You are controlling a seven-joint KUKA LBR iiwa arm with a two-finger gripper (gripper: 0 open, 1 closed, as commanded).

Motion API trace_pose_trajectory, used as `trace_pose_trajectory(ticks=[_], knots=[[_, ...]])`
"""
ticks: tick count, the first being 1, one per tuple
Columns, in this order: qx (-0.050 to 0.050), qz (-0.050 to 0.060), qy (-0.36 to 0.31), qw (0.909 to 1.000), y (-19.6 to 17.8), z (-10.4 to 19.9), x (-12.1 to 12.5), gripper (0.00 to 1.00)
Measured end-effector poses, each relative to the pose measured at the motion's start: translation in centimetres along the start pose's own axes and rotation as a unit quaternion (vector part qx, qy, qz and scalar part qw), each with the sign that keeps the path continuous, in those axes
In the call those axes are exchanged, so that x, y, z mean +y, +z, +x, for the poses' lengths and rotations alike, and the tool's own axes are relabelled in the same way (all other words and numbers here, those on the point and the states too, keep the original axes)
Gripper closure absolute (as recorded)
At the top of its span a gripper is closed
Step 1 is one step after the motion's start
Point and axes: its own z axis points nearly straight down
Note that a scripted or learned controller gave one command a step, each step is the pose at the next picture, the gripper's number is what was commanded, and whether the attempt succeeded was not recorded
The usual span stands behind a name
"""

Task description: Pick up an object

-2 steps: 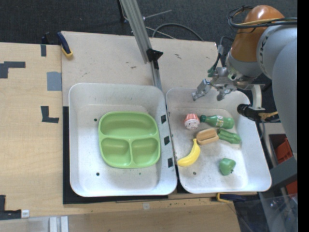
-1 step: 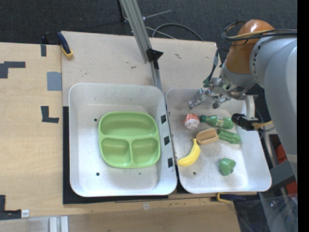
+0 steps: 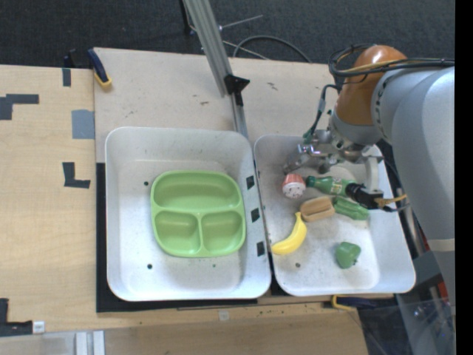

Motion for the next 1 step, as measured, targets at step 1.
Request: trace_pose_trajectory(ticks=[1], knots=[[0.0,-0.001,-0.001,1.0,-1.24,0.06,0.08,1.0]])
